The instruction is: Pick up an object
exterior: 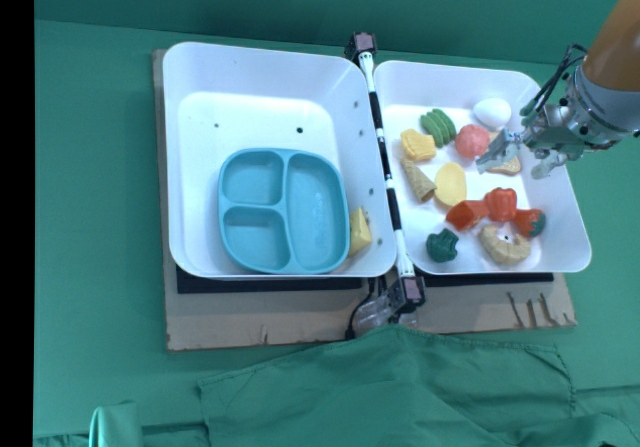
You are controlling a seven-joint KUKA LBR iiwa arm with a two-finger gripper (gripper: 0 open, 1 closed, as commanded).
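The right bin [570, 235] holds several toy foods: a white egg [491, 112], a green ridged piece [438, 124], a pink-red round piece [472, 140], a yellow piece [418, 145], a cone [418, 178], a red pepper [500, 203] and a green broccoli [442, 245]. My gripper [522, 159] hangs low over the bin's upper right part, open. Its fingers stand on either side of a tan piece [507, 165], which lies in the bin partly hidden under them. Nothing is lifted.
The left bin [200, 135] holds a blue divided plate [285, 210] and a small yellow wedge [359, 230] against its right wall. A clamped rail [382, 150] runs between the bins. Green cloth [400, 385] lies bunched at the front.
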